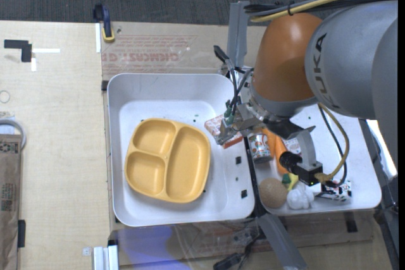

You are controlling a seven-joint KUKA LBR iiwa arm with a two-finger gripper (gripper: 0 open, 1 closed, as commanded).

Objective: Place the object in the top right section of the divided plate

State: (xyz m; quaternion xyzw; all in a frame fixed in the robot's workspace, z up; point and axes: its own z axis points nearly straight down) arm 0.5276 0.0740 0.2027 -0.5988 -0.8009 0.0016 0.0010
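Snack packet (219, 128) sits at the jaws' tip (229, 125), right of the yellow divided plate (168, 161) in the left bin (120, 136); jaw grip cannot be told.

The divided plate (168, 161) was a yellow, rounded tray with three sections, two smaller ones on its left half and one long one on its right, and it lay flat on the floor of the left bin, toward that bin's left and near side. The object (221, 128) was a small crinkled packet, brownish with pale and red patches, tilted and lying just off the plate's far right corner, close to the wall between the two bins. All three plate sections were bare.
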